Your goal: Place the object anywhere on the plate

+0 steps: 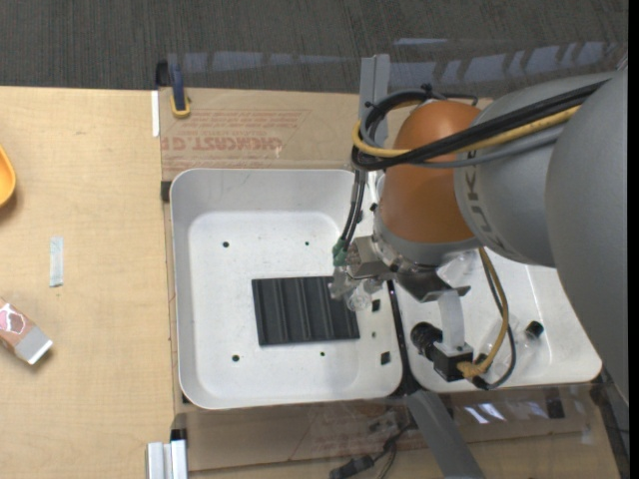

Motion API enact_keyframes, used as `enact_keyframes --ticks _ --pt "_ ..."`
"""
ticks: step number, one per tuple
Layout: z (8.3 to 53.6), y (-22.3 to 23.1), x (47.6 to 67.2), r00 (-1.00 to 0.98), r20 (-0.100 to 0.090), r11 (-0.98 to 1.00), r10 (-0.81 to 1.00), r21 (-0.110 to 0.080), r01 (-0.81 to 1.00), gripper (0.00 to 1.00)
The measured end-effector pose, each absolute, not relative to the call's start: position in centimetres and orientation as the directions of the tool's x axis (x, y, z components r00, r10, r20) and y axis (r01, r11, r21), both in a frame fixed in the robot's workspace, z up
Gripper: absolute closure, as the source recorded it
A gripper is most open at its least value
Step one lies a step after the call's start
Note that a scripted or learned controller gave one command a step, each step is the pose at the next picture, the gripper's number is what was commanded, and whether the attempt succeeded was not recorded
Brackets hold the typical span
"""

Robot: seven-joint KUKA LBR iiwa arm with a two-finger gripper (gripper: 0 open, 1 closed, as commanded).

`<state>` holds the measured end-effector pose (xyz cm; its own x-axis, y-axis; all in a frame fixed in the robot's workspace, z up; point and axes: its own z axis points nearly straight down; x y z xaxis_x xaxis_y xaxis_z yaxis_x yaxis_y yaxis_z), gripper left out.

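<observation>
Arm over L bin w/ black ribbed plate.

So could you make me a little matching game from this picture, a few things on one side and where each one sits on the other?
Things:
1. black ribbed plate
2. orange band
3. gripper
4. small wrapped packet

Places:
A. on the wooden bench, left of both bins
B. flat on the floor of the left white bin
C. at the plate's right edge
D. on the arm, above the wrist

Pairs: 1-B, 2-D, 3-C, 4-A
</observation>
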<state>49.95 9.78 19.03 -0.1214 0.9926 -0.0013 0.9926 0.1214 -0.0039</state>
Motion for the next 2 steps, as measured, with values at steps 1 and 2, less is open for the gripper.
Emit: enact_keyframes --ticks 1,2 --pt "25.1 14.8 47.8 -0.233 -0.001 0.233 0.972 -0.002 0.972 1.00" --pt "24.6 19.5 47.8 -0.208 -0.002 0.208 0.978 -0.002 0.978 1.00"
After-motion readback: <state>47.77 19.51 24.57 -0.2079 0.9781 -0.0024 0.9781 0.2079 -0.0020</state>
